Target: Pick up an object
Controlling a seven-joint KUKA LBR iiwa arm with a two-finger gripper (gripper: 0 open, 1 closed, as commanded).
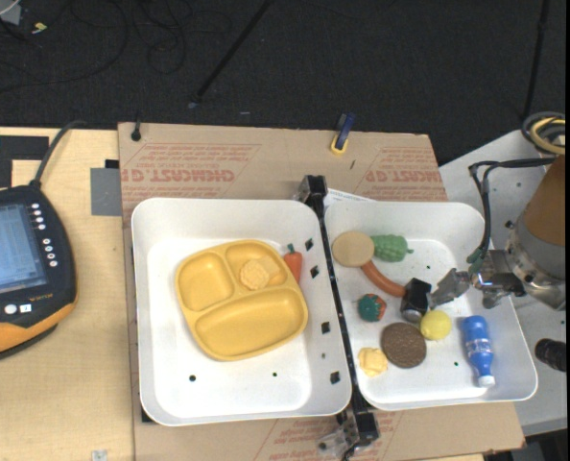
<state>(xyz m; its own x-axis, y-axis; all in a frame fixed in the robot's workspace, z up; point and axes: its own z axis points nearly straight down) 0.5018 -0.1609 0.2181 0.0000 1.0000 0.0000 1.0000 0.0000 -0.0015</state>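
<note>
the grey two-finger gripper [450,286] reaches low into the right shallow white bin [463,221], just beside the small black cylinder [415,299] and round yellow ball [437,326], likely its target; i cannot tell the fingers' spread.

left bin [160,353]: room around yellow tray [242,301] | right bin [515,377]: toys crowded

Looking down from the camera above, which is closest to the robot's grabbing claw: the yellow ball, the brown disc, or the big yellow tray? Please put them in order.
Measured from the end effector in the right bin:
1. Yellow ball, just below it in the picture.
2. Brown disc, further down and left, same bin.
3. Yellow tray, far left, in the other bin.
</note>
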